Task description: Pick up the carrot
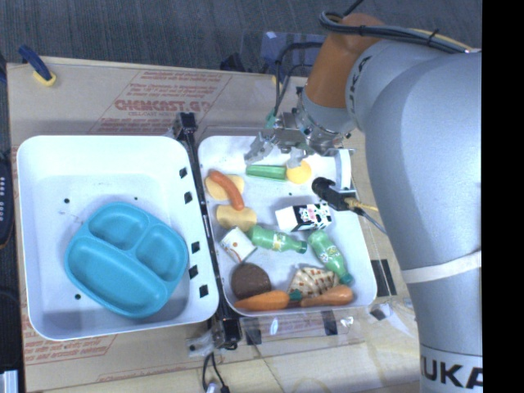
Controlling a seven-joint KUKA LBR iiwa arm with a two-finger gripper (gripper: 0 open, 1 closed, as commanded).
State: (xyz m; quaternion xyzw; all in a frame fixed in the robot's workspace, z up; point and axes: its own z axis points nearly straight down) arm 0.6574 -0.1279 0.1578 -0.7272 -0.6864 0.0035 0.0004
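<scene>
Sharing the right bin (360, 244): two carrots (262, 301), two green bottles (277, 240); pincer (278, 147) state unclear.

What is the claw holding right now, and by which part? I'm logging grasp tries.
Nothing: the claw hangs open at the far end of the right white bin; the orange carrot lies untouched.

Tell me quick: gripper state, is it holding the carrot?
Gripper: finger state cannot be told; no carrot in it, the carrot lies at the right bin's near edge.
</scene>
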